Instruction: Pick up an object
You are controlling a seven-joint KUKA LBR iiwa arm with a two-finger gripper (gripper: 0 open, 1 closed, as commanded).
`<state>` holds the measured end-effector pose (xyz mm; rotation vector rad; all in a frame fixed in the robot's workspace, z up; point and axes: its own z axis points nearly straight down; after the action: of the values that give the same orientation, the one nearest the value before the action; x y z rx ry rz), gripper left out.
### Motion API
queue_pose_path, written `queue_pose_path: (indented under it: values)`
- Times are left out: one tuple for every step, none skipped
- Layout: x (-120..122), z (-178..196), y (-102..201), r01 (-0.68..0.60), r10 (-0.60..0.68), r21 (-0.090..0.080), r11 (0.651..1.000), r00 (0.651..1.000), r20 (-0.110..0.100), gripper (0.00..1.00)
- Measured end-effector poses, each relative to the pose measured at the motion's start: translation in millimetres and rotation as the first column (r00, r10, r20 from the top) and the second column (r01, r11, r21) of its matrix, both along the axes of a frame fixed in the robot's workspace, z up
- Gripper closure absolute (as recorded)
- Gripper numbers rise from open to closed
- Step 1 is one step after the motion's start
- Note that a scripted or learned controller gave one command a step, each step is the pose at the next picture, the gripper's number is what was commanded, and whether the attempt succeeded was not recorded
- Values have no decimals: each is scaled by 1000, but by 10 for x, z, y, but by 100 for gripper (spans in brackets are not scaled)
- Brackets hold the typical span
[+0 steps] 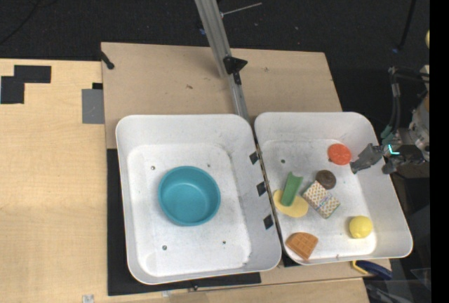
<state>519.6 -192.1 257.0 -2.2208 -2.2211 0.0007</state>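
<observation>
- Two shallow white bins sit side by side on the bench: the left bin and the right bin.
- The left bin holds a teal bowl, upright, set slightly toward 8 o'clock of that bin's centre.
- The right bin holds all the small candidates for picking, grouped in its lower half.
- A red-orange round object lies near the bin's 3 o'clock rim, apart from the rest.
- A dark brown round object lies at 7 o'clock of the red one, just beside a checkered block.
- A green stick-shaped piece lies tilted, its lower end resting on a yellow flat piece; the checkered block touches that yellow piece on its 3 o'clock side.
- A yellow ball sits toward the bin's 5 o'clock corner, well apart from the cluster.
- An orange waffle-textured piece lies at the 6 o'clock rim.
- The gripper is at the right bin's 3 o'clock rim, just beside the red-orange object and not touching it. Nothing is seen between its fingers; whether they are spread or pressed together cannot be told from here.
- A metal strut rises at 12 o'clock, behind the bins.
</observation>
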Motion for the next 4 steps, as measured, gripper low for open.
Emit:
queue_pose_path:
  values:
    - [0,0,0,0,0,0,1000,1000,0,0]
    - [47,-608,41,-1,1,1,1000,1000,-5,0]
    - [-32,-1070,10,0,0,1,1000,1000,-4,0]
    - [-28,-1577,19,-1,1,1,1000,1000,1,0]
